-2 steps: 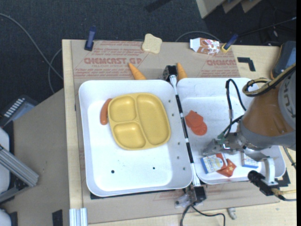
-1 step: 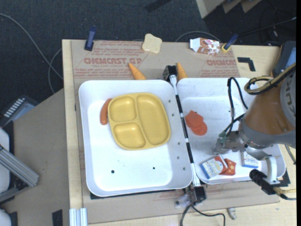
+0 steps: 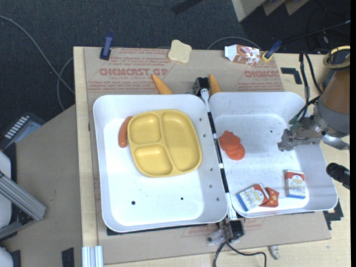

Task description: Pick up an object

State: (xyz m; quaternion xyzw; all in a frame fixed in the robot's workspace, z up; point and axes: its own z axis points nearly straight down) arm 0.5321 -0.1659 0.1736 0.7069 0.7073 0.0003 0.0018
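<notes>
The gripper [image 3: 285, 143] was sitting low over the right bin [image 3: 261, 107], near its right wall, and honestly we couldn't tell if it was spread or closed, since it was just a dark grey blob from this angle. We saw nothing caught in it. The arm [image 3: 336, 102] came in from the right edge with that orange band above the wrist.

Stuff in the right bin: an orange-red lumpy object [image 3: 232, 146] over by the left wall, well apart from the gripper. Down near the front edge there was a small blue and white carton [image 3: 251, 196] with a little red packet [image 3: 271, 197] touching its right side, and just right of those a small red and white box [image 3: 295, 183]. The box was the closest item to the gripper, sitting below it.

The left bin [image 3: 161, 204] had a yellow divided plate [image 3: 164, 142] with three compartments, and a hot dog toy [image 3: 123, 132] tucked against the plate's left edge.

Outside the bins, on the cardboard sheet [image 3: 133, 68] behind them, we spotted a slice of toy bread [image 3: 179, 50], an orange carrot-looking piece [image 3: 162, 85], a crumpled carton [image 3: 242, 53] and a blue clip [image 3: 106, 45] at the back left corner.
</notes>
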